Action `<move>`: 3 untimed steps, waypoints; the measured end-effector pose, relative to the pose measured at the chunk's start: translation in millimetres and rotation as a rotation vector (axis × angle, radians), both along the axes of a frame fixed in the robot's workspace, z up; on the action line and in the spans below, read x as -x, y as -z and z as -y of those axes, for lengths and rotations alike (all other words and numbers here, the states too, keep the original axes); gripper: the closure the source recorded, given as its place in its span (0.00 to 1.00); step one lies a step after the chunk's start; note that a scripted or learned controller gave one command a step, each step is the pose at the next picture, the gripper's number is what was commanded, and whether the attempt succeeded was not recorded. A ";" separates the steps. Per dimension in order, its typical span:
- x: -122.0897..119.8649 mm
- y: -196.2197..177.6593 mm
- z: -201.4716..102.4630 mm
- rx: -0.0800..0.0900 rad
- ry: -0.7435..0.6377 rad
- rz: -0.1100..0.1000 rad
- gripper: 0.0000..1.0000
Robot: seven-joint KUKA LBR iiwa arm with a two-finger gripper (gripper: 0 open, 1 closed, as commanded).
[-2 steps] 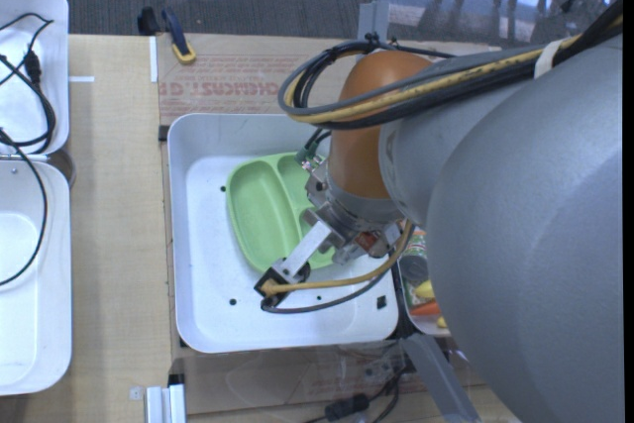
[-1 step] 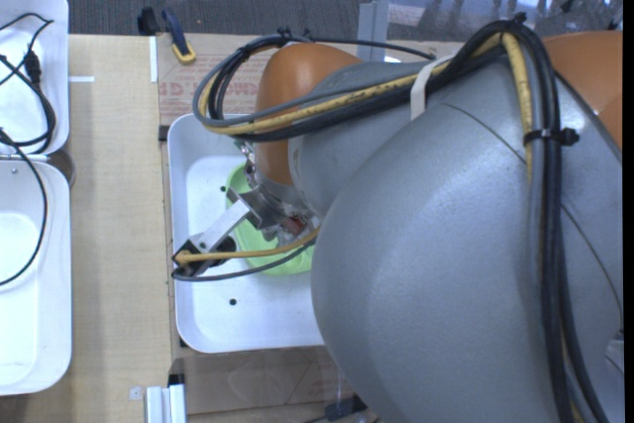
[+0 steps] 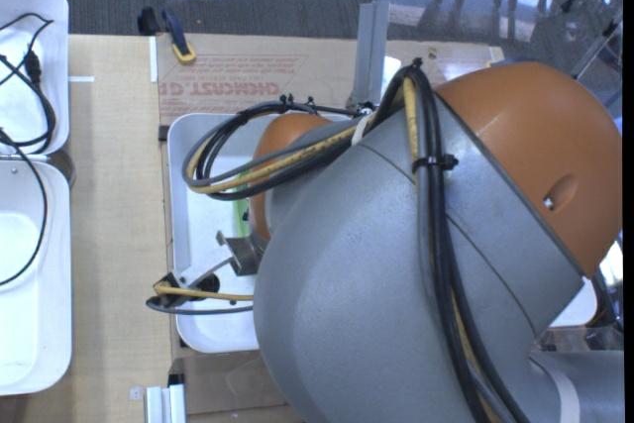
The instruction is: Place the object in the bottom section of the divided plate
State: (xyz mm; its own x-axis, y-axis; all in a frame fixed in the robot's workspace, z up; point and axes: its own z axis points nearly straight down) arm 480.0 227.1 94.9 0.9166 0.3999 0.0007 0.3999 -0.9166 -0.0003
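The object cannot be picked out with any certainty. A green sliver [image 3: 243, 213] is seen against the bin's floor beside the arm's edge, and whether that is the object, the plate or something else cannot be told.

The gripper [image 3: 241, 256] is taken to be the grey metal part that juts from under the arm, low over the bin [image 3: 182, 213]. Whether it is released, clenched or grasping anything cannot be told, since most of it is covered by the arm [image 3: 396, 282]. The orange band [image 3: 287, 139] is glimpsed just above it. Black and yellow cables [image 3: 238, 163] are looped out from the wrist over the bin, and one yellow strand is laid across the near rim.

The step in hand is judged to be work inside this bin, either a pick or the placing. To do it well, the plate's bottom section should be found first. The descent should be kept vertical and clear of the bin's wall, and release should be made low, so that the object is not bounced across a divider.

The plate is hidden, and so is most of the bin's floor. Cardboard [image 3: 248, 69] is laid on the bench beyond the bin. At the left edge a white tray [image 3: 40, 312] with a black cord is cut off.
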 end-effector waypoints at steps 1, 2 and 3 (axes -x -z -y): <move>1.6 -134.9 130.4 0.005 -0.086 -0.008 1.00; 3.5 -34.2 74.6 0.005 0.037 -0.011 1.00; -25.2 -148.9 4.3 0.008 0.110 -0.004 1.00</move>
